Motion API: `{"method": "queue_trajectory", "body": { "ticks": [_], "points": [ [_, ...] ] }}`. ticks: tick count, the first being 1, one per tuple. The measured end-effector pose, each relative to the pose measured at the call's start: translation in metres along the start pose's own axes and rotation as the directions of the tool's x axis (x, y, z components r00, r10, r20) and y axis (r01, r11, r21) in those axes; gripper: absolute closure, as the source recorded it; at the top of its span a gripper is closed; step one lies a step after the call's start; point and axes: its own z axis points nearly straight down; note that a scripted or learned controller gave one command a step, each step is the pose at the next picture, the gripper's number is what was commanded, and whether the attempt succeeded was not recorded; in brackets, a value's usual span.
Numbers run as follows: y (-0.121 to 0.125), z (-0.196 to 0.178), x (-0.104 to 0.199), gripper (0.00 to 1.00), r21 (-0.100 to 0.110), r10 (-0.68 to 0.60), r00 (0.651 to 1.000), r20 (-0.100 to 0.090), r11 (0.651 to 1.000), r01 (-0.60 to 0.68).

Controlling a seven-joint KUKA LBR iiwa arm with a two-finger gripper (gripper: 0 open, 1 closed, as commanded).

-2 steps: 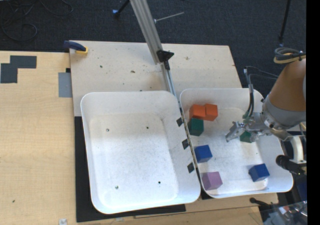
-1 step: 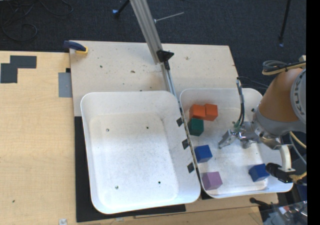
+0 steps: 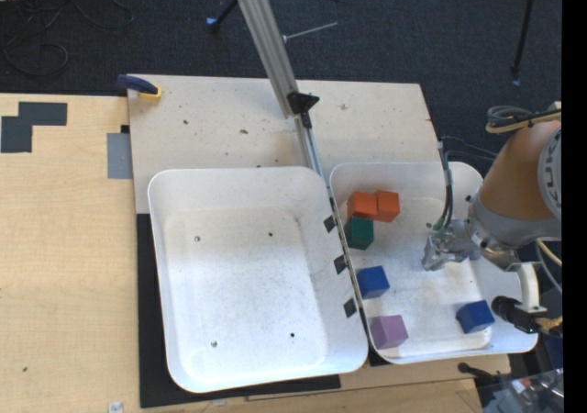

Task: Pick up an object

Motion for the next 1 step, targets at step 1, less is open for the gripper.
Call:
{"method": "queue_trajectory", "body": {
  "ticks": [1],
  "points": [
    [-0.0030, -0.0436, -0.0062, 1.00, -0.005, 0.001, 1.000, 0.002, 1.000, -0.001]
  ]
}}
